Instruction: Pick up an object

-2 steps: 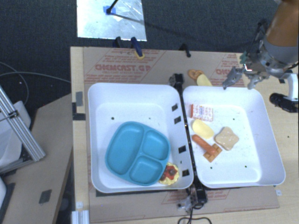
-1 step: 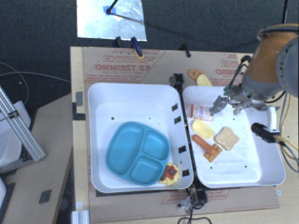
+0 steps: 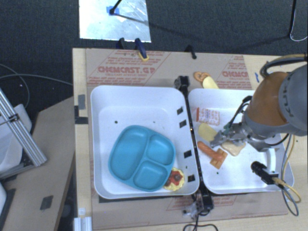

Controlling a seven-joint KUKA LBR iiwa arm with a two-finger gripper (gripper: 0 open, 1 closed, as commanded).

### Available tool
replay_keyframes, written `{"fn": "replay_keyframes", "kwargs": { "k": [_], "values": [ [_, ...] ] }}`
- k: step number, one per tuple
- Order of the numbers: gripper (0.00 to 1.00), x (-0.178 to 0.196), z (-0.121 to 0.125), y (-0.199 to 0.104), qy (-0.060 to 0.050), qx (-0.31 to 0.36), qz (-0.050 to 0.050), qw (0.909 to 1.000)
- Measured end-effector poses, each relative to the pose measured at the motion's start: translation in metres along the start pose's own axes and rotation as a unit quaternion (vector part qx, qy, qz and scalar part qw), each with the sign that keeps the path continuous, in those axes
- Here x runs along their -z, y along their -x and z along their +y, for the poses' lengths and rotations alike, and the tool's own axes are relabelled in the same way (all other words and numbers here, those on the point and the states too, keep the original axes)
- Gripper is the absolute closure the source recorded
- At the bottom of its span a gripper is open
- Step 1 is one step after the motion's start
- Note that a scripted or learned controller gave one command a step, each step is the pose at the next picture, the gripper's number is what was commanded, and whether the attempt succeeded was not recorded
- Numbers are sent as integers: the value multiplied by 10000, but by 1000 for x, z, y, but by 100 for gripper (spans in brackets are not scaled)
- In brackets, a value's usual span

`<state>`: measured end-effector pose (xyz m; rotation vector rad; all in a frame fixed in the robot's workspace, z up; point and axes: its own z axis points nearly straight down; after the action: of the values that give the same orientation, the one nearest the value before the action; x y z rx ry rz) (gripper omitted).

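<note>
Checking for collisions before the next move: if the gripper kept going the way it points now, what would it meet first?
The gripper points left and down into the right bin. Likely first: the yellow piece at its tip, though depth is unclear.

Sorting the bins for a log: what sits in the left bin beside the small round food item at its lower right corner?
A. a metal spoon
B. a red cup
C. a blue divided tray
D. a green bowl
C: a blue divided tray lies in the left bin, touching the small food item.
</note>
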<state>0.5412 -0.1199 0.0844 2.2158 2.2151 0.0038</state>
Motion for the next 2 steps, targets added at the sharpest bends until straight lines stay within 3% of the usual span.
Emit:
{"fn": "replay_keyframes", "kwargs": {
  "k": [1,2],
  "values": [
    [0,3,26,43,13,5,9,10000],
    [0,4,-10,30,40,5,-10,10000]
  ]
}}
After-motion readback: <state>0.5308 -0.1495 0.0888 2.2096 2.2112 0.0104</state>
